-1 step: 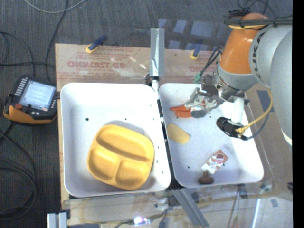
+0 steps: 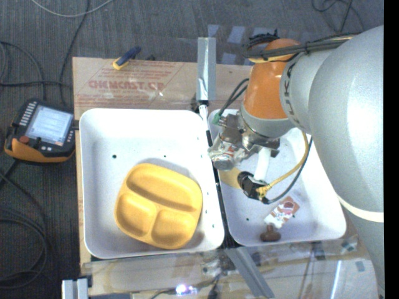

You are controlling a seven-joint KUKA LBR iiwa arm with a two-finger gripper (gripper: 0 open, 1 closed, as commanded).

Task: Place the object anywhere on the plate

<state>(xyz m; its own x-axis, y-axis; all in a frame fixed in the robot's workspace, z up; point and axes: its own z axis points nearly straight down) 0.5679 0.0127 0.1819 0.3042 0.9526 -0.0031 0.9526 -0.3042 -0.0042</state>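
Note:
A yellow plate (image 2: 159, 205) with three compartments lies in the left bin (image 2: 106, 136), toward its front. The arm's orange wrist band (image 2: 269, 98) hangs over the back of the right bin (image 2: 324, 223). My gripper (image 2: 228, 153) sits low at the right bin's left wall, close to the divider between the bins. A small white and red packet (image 2: 283, 211) and a small brown piece (image 2: 269, 233) lie on the right bin's floor near its front, well clear of the gripper. Nothing can be seen held in the gripper.
A black connector on a yellow cable (image 2: 251, 185) hangs below the gripper over the right bin. A teach pendant (image 2: 42, 131) lies left of the bins. Cardboard (image 2: 137, 83) lies behind the left bin. The grey arm body (image 2: 349, 117) covers the right side.

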